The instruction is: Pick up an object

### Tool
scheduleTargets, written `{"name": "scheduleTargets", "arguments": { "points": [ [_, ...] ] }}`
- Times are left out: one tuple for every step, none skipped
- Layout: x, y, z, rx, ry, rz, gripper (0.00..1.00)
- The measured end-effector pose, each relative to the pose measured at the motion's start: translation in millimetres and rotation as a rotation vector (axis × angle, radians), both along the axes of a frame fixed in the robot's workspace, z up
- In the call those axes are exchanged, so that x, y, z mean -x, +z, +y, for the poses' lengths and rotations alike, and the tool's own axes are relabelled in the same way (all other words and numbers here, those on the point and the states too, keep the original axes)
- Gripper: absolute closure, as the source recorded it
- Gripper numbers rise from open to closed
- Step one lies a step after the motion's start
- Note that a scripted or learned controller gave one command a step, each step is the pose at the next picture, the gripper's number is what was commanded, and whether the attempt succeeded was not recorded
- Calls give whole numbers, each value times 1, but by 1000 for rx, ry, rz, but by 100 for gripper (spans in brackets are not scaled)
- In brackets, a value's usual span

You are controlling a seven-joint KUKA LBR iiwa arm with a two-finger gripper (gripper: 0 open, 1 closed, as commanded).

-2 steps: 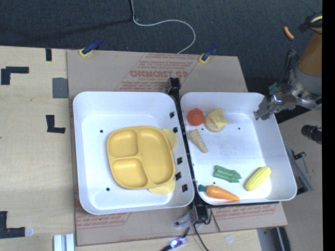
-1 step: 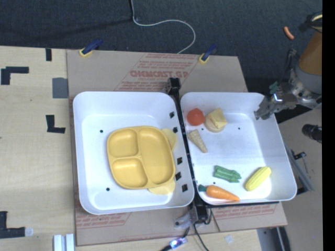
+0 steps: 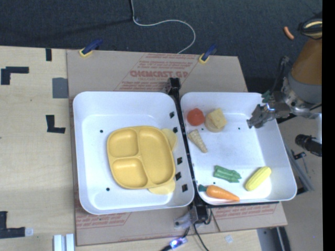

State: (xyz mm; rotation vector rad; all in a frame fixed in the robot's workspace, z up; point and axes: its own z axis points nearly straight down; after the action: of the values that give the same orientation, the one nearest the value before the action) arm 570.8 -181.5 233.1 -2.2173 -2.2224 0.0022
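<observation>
In the camera view, the gripper (image 3: pixel 258 116) was seen above the right rim of the right bin (image 3: pixel 238 153), with nothing between its fingers; whether they stood wide or narrow could not be told. No object had been taken yet, so the approach step was judged to be in hand.

In that bin were laid a red tomato (image 3: pixel 195 116), a pale round piece (image 3: pixel 215 120), a cream cone-shaped piece (image 3: pixel 198 140), a green vegetable (image 3: pixel 227 173), a corn cob (image 3: pixel 258 178) and a carrot (image 3: pixel 222 193), all apart from the gripper. A yellow divided tray (image 3: pixel 141 157) was held in the left bin (image 3: pixel 91 156).

For the next move, travel inward over one piece, a descent and a closing would be called for.
</observation>
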Motion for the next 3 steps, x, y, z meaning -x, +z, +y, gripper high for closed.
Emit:
{"name": "scheduleTargets", "arguments": {
  "points": [
    [29,6,45,-1,2,0,100],
    [57,2,87,0,1,2,100],
    [76,-5,99,0,-2,2,100]
  ]
}}
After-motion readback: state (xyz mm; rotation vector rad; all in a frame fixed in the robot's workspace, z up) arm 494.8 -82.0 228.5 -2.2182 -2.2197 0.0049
